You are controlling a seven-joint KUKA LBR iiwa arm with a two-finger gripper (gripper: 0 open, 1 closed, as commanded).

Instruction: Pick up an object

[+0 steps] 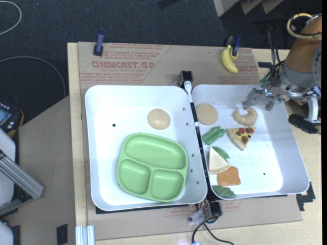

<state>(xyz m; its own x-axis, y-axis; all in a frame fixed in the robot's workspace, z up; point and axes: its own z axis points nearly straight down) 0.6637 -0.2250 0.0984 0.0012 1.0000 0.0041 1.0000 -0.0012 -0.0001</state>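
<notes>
Camera view: the gripper [251, 102] is seen over the far side of the right bin [286, 152], just beside the croissant [246, 117]. The croissant lies a little below and to the left of it, curved, with its long side running left to right. Whether the gripper is apart or together cannot be told. Nothing is seen held.

**Gripper above the croissant in the right bin**

The gripper [254, 100] hovers over the croissant [245, 117] in the right bin [286, 152], beside a pizza slice [241, 136], a cookie [207, 113] and green beans [213, 135]. The left bin [102, 137] holds a green divided tray [152, 166] and a round biscuit [159, 119].
</notes>
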